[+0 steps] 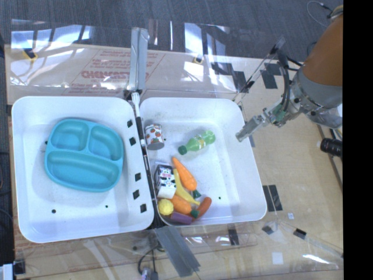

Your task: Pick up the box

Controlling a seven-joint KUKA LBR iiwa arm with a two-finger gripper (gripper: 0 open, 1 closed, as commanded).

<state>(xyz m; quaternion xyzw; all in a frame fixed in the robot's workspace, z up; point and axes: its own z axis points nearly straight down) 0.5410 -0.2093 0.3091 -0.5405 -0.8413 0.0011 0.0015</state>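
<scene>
I count two shallow white bins, the left one (23,174) and the right one (245,174). In the left bin I see one blue plastic tray with three sections (84,154). In the right bin I count one small can with red spots (154,136), one green plastic bottle (197,143), and one little box with a black and white cow print (165,181). I also count two orange toy carrots (184,174) (181,203), one yellow toy lemon (166,207), and one purple toy eggplant (179,217).
</scene>
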